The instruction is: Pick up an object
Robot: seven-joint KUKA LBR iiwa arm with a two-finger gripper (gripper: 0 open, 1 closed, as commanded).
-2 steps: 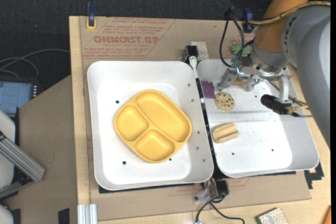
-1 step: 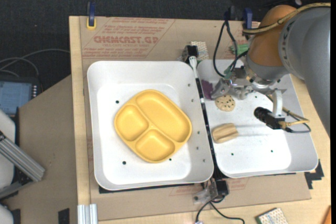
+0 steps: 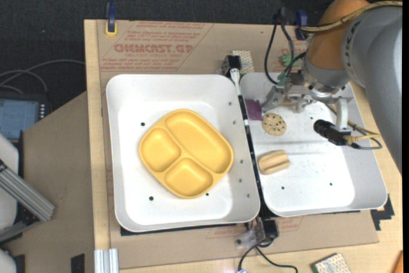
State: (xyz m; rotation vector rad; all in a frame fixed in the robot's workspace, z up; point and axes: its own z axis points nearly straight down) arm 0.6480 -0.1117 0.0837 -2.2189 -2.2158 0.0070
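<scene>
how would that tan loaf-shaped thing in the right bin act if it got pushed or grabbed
The tan loaf-shaped piece looks rounded and elongated, so a sideways push would probably roll or spin it on the smooth right bin floor. It seems small and likely light. Its curved sides might slip from a shallow pinch; gripping across its short width seems safer.

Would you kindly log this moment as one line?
gripper: over right bin, far end | cookie, bread roll: lying loose | left bin: yellow tray

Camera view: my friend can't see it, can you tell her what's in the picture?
A grey robot arm reaches over the right white bin, which holds a round cookie and a tan bread roll. The left white bin holds a yellow divided plate.
</scene>
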